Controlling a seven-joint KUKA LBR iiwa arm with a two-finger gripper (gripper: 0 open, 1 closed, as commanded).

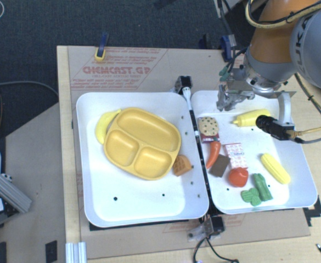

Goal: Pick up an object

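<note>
Left bin (89, 163): the yellow divided tray (142, 142) hogs the upper middle, a yellow piece (102, 126) tucked under its left edge, a brown pastry (182, 165) touching its lower right corner. Open white floor runs along the front and lower left. Right bin (300, 171): crowded. Cookie (208, 126), carrot (213, 153), brown block (219, 166), packet (235, 153) and tomato (238, 177) cluster near the divider; green pieces (257, 190) sit at the front. Corn (275, 167) lies apart, with a bare strip between it and the packet. The gripper (227, 100) hangs over the back-left corner, beside the mustard bottle (252, 118).
</note>
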